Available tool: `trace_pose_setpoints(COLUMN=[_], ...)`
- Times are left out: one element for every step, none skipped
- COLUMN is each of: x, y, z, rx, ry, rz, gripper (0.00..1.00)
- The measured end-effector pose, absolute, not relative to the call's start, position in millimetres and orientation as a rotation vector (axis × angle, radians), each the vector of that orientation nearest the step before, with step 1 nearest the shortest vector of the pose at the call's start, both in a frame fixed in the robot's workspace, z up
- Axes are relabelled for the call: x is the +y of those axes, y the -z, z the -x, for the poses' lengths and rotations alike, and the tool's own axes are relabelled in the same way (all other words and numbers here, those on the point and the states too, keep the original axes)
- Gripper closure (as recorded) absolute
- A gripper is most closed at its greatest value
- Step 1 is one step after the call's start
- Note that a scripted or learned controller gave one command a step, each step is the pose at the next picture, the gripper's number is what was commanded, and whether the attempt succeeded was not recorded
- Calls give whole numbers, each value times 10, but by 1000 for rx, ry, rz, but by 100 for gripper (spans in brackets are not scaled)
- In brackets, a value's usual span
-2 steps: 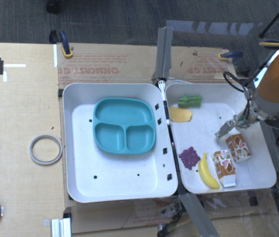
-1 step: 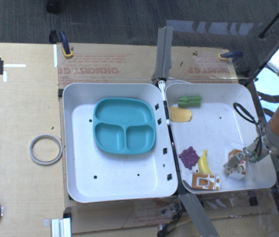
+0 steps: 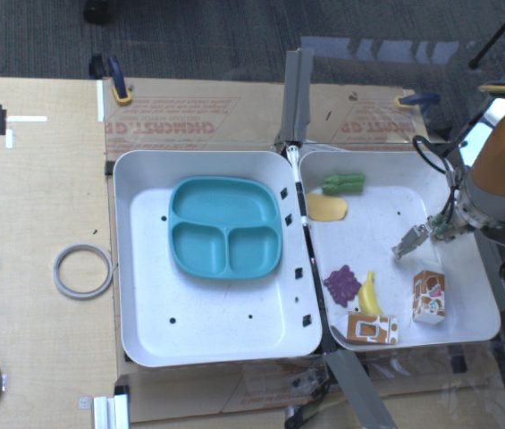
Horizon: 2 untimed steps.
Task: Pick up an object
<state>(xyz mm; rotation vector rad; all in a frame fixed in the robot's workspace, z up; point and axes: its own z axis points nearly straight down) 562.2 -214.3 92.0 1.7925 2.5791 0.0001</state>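
Note:
My gripper [image 3: 408,243] hangs over the bare middle of the right bin [image 3: 386,226], reaching in from the right and pointing down-left. No object sits at its tip. In that bin lie a green vegetable [image 3: 343,183] and a pale yellow piece [image 3: 327,207] at the back left. A purple grape bunch [image 3: 342,283], a small banana [image 3: 369,295] and an orange-and-white carton [image 3: 373,329] lie at the front. A second small carton [image 3: 428,295] stands at the front right, just below the gripper.
The left bin [image 3: 145,266] holds a teal divided plate [image 3: 225,227]. A grey ring [image 3: 83,269] lies on the wooden bench to the left. A grey divider post [image 3: 295,105] rises between the bins at the back. Cables [image 3: 440,164] hang by the arm at the right.

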Motion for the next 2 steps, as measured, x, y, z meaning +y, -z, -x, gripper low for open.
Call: trace_pose_setpoints(x=[-2206, -2219], y=[-913, -1019], z=[-4916, -4931], rx=[2619, 2611], ry=[-2, -3], rz=[-1739, -1742], gripper=[0, 100])
